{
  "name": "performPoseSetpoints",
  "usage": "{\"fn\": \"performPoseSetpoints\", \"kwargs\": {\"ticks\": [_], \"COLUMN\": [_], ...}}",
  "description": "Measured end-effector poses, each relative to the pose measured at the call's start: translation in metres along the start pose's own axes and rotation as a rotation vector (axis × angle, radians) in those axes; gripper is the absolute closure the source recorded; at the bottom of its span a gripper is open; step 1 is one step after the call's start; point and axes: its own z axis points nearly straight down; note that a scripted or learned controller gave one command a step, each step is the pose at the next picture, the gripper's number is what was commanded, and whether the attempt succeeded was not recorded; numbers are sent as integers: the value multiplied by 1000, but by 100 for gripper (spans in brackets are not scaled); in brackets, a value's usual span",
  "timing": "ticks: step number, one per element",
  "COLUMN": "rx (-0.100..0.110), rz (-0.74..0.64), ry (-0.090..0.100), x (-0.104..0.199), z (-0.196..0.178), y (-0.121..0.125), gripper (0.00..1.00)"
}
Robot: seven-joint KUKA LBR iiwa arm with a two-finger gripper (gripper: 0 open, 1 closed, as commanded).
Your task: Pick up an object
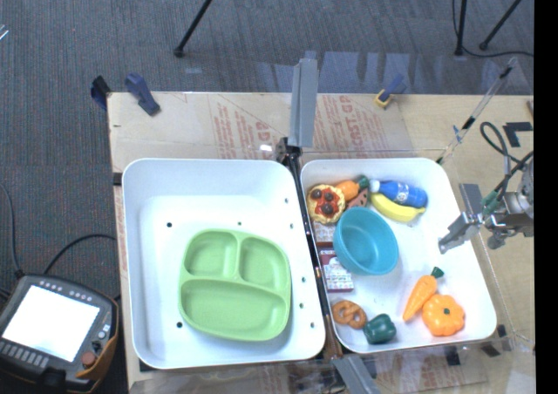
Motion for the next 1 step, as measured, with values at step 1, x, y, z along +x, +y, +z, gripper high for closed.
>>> {"fn": "performPoseSetpoints", "kwargs": {"ticks": [1], "rx": [11], "rz": [152], "ry": [2], "x": [5], "z": [167], "y": [108], "gripper": [0]}}
